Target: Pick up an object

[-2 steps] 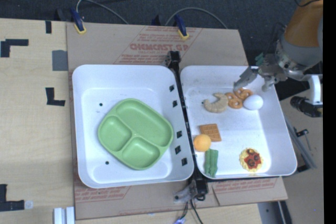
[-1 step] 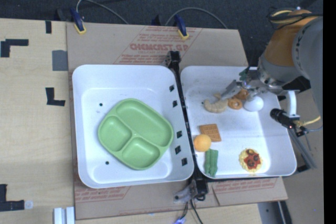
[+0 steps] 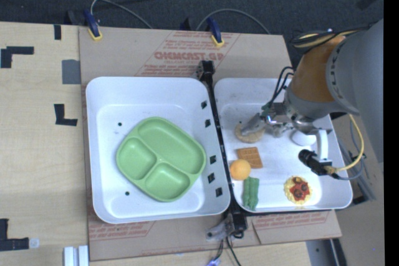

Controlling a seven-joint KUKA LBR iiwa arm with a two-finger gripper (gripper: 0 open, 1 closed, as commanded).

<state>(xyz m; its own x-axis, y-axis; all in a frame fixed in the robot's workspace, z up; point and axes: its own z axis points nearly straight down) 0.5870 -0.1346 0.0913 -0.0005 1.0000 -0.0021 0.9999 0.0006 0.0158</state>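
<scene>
Far to the gripper's left we see a green plate (image 3: pixel 161 159) in the left bin (image 3: pixel 100 103). The gripper (image 3: pixel 254 128) sits low over a tan cookie (image 3: pixel 245 132); whether it is open, we cannot tell. Below it lie a cracker (image 3: pixel 249 156), an orange (image 3: pixel 240 169), a green vegetable (image 3: pixel 250 191) and, rightward near the right bin's (image 3: pixel 340 199) rim, a small pizza (image 3: pixel 298 189).

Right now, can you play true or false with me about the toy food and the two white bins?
1. The green plate lies in the left bin. True.
2. The little pizza sits on the green plate. False: it lies in the right bin.
3. The pincer is over the right bin, by the tan cookie. True.
4. The orange ball is far from the green bean. False: they lie close together.
5. The cracker lies in the left bin. False: right bin.
</scene>
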